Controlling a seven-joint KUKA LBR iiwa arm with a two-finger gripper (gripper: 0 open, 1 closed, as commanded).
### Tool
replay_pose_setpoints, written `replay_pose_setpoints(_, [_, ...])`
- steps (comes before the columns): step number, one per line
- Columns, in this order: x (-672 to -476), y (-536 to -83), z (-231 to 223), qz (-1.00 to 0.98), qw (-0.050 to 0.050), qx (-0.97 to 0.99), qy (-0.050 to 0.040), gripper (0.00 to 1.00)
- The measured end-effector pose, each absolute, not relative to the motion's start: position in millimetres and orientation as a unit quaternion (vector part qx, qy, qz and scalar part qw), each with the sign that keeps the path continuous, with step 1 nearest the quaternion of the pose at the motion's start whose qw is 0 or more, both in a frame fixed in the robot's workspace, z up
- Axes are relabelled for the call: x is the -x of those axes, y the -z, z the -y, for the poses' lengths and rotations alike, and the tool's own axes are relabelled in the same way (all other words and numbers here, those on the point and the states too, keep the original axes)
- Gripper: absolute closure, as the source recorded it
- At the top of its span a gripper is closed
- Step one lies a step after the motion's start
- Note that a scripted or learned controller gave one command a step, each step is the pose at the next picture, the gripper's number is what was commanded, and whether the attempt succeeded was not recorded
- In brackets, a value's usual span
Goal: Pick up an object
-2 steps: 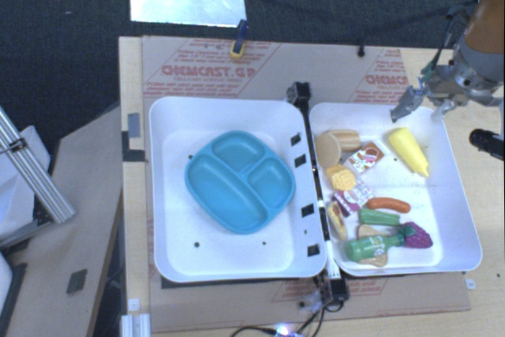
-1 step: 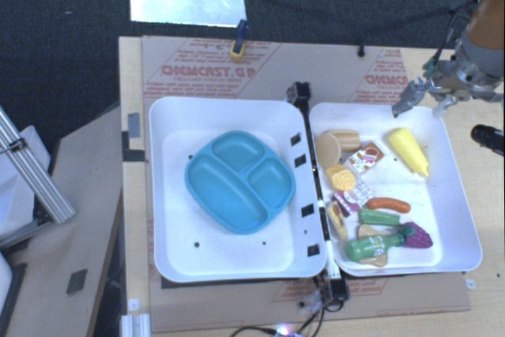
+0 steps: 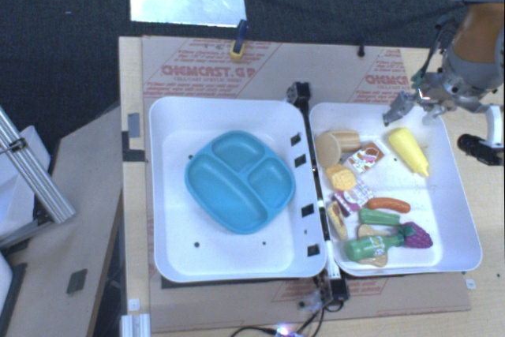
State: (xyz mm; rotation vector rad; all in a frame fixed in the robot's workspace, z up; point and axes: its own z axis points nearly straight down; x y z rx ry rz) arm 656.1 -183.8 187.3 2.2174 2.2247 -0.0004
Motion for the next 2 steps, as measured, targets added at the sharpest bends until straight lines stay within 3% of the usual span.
replay_pose_setpoints(2, [-660.2, -105.2, 191.2, -0.709, 0.002, -0.706, -0.0006, 0.00])
